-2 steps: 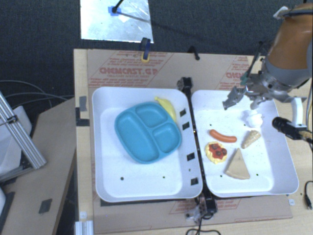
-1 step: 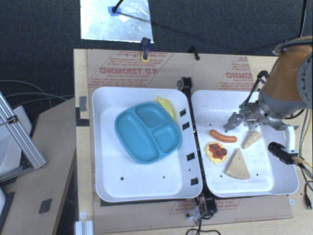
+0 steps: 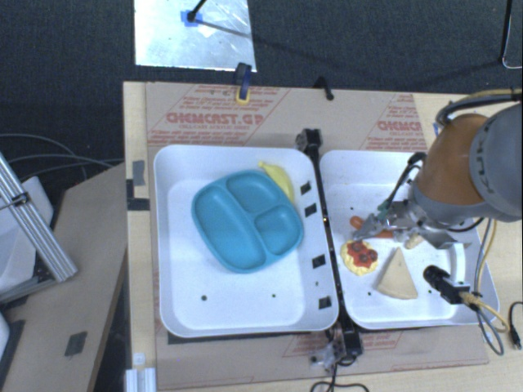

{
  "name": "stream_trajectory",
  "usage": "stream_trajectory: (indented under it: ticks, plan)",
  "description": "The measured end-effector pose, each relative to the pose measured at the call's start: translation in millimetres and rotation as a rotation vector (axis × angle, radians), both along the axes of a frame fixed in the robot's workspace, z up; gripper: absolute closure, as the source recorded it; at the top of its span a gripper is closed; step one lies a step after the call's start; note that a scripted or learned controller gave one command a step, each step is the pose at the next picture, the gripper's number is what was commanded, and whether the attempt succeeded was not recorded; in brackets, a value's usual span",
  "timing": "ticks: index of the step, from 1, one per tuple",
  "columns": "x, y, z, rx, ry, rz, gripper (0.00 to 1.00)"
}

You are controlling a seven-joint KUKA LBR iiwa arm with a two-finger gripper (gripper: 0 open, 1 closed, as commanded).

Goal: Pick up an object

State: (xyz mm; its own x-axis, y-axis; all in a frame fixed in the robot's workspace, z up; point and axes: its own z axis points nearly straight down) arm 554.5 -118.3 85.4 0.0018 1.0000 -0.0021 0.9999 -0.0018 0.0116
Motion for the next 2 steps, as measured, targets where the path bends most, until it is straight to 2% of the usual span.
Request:
stream_trajectory:
  ticks: [1,2]
  plan:
    - [14,36,3,-0.001,0.0,0.007,0.0]
    - [15,36,14,0.003,-0.002,0.006,1.0]
